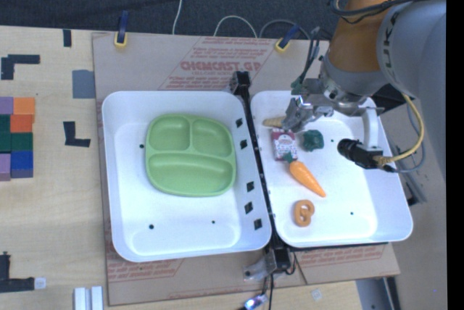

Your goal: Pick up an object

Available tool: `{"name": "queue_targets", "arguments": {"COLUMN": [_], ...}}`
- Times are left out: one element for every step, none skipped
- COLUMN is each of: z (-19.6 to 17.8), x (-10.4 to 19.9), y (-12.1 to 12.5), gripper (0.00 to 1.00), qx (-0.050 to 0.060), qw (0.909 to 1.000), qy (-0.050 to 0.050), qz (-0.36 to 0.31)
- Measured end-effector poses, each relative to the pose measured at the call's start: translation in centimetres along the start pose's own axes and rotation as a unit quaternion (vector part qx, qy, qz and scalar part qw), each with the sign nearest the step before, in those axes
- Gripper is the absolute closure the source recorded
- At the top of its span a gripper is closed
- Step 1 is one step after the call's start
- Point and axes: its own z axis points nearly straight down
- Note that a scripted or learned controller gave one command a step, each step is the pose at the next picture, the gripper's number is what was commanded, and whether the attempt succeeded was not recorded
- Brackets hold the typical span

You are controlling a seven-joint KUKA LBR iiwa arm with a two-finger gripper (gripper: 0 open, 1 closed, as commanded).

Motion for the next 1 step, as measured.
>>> {"name": "queue_targets", "arguments": {"z": [0.52], "x": [5.96], "y": [-0.71], "gripper": [1.0], "qx": [0.001], "qw": [1.0], "qy": [0.0], "qz": [-0.001]}}
